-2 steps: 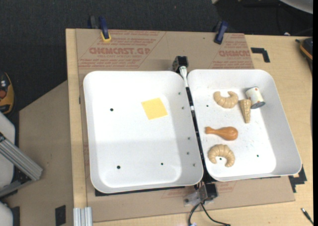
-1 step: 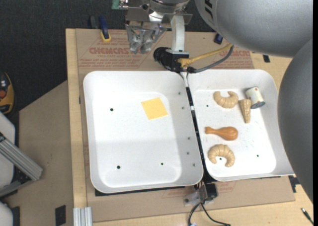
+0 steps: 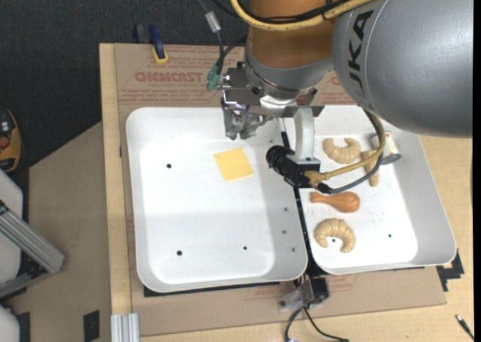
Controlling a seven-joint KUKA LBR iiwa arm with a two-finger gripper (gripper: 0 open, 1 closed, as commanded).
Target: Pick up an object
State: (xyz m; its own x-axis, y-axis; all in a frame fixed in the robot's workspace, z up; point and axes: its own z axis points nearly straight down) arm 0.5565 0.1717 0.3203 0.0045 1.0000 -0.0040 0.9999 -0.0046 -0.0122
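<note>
- Leftward, the left bin (image 3: 150,205) holds one yellow slice (image 3: 234,164), lying flat near its back.
- Just behind it hangs the gripper (image 3: 242,128); how far its jaws stand apart I cannot tell, and nothing shows between them.
- Risk: the thin slice may slip free, since fingers get little edge.
- Rightward, the right bin (image 3: 421,228) holds two croissants (image 3: 342,149) (image 3: 336,233) and a drumstick (image 3: 336,200); the wrist's cables (image 3: 331,175) hang over them.

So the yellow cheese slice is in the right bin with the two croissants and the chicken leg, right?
Not quite. The camera view shows the cheese slice alone in the left bin. The two croissants and the chicken leg are in the right bin.
</note>
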